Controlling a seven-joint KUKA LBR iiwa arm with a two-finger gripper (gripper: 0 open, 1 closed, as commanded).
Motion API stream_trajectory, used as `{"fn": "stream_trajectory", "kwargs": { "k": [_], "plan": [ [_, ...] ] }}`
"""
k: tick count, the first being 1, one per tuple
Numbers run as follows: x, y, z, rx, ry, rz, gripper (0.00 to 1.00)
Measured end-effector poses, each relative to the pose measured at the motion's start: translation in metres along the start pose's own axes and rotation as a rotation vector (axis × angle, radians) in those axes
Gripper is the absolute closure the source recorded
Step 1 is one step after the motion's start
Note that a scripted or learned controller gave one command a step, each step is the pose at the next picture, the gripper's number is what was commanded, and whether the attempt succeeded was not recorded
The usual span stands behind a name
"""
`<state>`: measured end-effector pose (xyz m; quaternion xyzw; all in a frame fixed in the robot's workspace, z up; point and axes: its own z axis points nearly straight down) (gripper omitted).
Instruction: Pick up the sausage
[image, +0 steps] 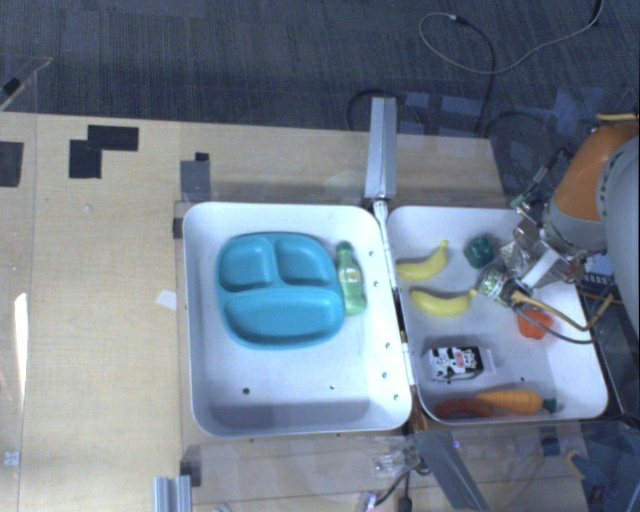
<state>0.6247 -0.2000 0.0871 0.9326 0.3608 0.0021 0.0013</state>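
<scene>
The sausage (452, 408) lies beside the carrot (510, 402) — black-and-white packet (456, 362) unreadable; fingers (497, 282) — state unclear.

The sausage (455, 408) lies flat along the near wall of the right bin (590, 345), a dark reddish-brown link stretched left to right. Its right end meets the orange carrot (510, 402) lying in line with it. It sits just near of the black-and-white packet (456, 362), well apart from my gripper (515, 272) further back
</scene>
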Motion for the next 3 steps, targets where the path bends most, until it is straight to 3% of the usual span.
{"fn": "stream_trajectory", "kwargs": {
  "k": [1,2,3],
  "plan": [
    [0.01,-0.007,-0.039,0.001,0.0,0.043,1.0],
    [0.064,-0.017,0.0,0.0,0.002,0.006,1.0],
    [0.042,-0.048,-0.001,-0.002,0.003,-0.06,1.0]
  ]
}}
